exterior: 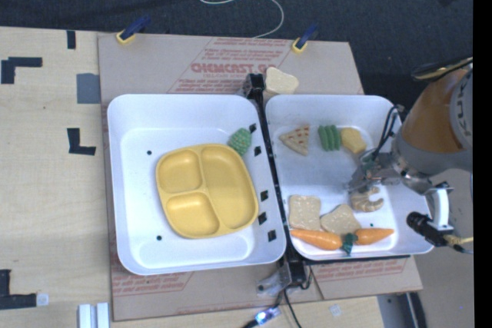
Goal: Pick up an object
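My gripper (pixel 369 177) hangs low over the right side of the right bin (pixel 384 107), on the grey arm with the orange band (pixel 434 123) that comes in from the right. Just below it lies a pale tan curled toy food piece (pixel 367 203), very near the tip; contact cannot be judged. Other toy foods lie in this bin: a pizza slice (pixel 296 140), green beans (pixel 329 137), a yellow piece (pixel 352 140), two bread slices (pixel 304 209) (pixel 340 220) and two carrots (pixel 317 239) (pixel 374 235) along the front wall.
The left bin (pixel 127 165) holds a yellow divided plate (pixel 206 189) and a green broccoli piece (pixel 241 140) by the dividing wall. A cream-coloured piece (pixel 280 81) rests on the cardboard behind the bins. A white cable (pixel 246 0) loops at the back.
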{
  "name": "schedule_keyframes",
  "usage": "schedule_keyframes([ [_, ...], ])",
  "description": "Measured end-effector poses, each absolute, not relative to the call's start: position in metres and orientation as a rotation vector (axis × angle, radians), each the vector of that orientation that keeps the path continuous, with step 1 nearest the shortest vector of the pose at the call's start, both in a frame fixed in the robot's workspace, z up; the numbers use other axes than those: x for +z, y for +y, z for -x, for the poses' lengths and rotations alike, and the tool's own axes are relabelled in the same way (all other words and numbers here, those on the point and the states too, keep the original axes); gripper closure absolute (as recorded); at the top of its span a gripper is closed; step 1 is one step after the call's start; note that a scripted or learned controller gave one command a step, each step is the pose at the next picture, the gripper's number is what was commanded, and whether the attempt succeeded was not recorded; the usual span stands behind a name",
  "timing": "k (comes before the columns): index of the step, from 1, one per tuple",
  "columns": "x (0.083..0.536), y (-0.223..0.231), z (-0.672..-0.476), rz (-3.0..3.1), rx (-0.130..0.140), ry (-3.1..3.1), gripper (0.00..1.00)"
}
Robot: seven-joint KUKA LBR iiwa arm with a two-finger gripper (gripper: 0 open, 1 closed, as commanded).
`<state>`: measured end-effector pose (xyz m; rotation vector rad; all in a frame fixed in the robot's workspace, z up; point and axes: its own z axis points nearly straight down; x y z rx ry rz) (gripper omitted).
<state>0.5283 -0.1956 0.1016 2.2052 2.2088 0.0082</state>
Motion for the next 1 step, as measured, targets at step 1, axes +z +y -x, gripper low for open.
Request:
schedule_keyframes([
  [1,0.1521,-0.2044,-0.5338,-2.219,0.001,2.22,1.0],
])
